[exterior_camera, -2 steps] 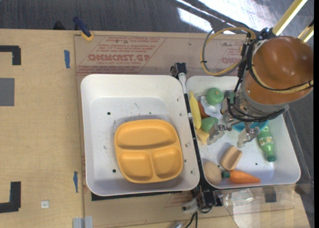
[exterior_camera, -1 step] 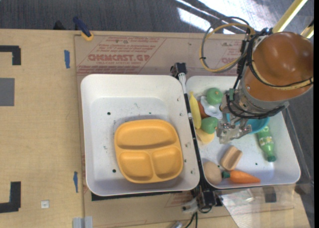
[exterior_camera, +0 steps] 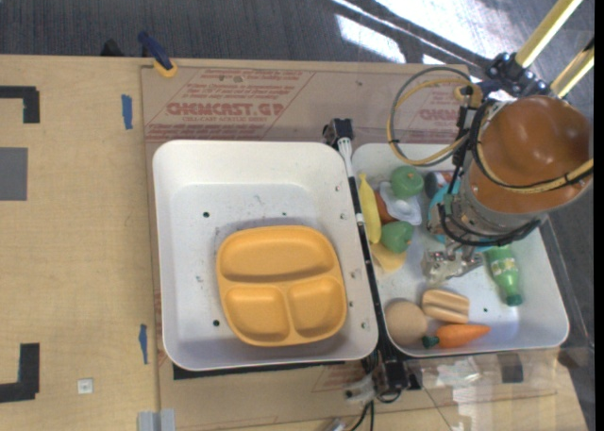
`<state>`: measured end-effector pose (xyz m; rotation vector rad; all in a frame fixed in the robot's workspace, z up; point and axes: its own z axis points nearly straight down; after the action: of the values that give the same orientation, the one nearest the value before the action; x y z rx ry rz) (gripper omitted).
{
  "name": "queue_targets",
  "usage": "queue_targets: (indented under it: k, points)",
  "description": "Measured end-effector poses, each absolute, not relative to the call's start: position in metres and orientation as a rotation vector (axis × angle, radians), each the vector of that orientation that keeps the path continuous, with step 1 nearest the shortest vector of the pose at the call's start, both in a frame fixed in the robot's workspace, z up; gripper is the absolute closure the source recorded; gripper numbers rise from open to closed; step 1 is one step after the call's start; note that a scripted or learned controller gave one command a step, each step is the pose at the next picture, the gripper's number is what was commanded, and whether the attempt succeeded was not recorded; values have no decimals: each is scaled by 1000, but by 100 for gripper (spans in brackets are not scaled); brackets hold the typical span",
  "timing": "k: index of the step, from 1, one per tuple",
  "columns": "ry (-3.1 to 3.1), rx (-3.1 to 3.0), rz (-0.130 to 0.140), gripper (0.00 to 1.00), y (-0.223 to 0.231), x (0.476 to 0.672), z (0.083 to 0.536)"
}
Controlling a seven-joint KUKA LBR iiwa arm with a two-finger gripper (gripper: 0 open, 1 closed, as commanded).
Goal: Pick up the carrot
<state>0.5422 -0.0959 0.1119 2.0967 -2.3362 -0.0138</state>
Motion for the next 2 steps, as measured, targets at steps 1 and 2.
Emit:
queue_targets:
  k: [1, 2]
  points:
    - [-2321, 2134, 4, 100, -114, 559, 91]
    - [-2343, 2115, 5, 100, -132, 571, 91]
